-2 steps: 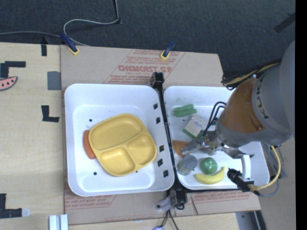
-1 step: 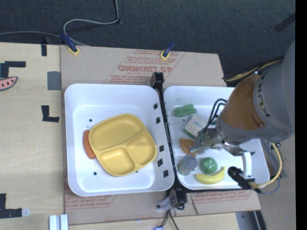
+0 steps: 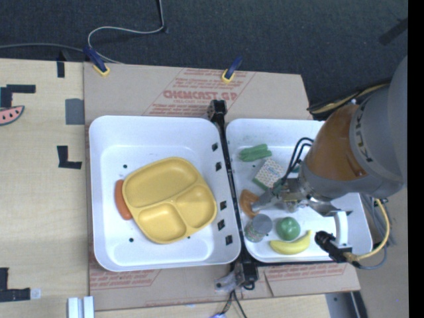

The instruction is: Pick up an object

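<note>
Orange item [image 3: 122,199] mostly under the yellow divided tray [image 3: 169,199]; arm [image 3: 371,144] cut off at right edge.

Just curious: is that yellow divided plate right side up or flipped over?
Right side up: the yellow plate in the left bin shows its three hollow compartments facing upward.
</note>
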Robot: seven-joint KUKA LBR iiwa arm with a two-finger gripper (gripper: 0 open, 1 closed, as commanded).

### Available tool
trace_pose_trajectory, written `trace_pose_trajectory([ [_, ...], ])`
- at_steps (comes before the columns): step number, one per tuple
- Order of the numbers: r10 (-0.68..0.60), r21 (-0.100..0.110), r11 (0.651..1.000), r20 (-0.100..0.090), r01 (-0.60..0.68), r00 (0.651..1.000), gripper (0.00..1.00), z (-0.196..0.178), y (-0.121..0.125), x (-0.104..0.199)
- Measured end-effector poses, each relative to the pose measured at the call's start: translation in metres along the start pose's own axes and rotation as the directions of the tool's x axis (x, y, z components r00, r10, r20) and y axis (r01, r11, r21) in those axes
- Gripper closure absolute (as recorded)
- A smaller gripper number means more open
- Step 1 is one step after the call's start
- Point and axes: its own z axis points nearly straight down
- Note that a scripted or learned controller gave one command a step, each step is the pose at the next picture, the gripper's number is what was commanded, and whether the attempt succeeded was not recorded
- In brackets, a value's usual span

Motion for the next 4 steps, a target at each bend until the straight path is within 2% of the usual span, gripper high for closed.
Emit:
trace_pose_trajectory([
  [1, -0.001, -0.003, 1.000, 0.004, 0.001, 1.000, 0.00, 0.010, 0.084, 0.001],
  [2, -0.003, -0.007, 1.000, -0.001, 0.003, 1.000, 1.00, -0.002, 0.086, 0.004],
  [3, -0.003, -0.003, 1.000, 0.000, 0.003, 1.000, 0.00, 0.000, 0.085, 0.004],
  [4, -0.003, -0.003, 1.000, 0.000, 0.003, 1.000, 1.00, -0.010, 0.085, 0.004],
])
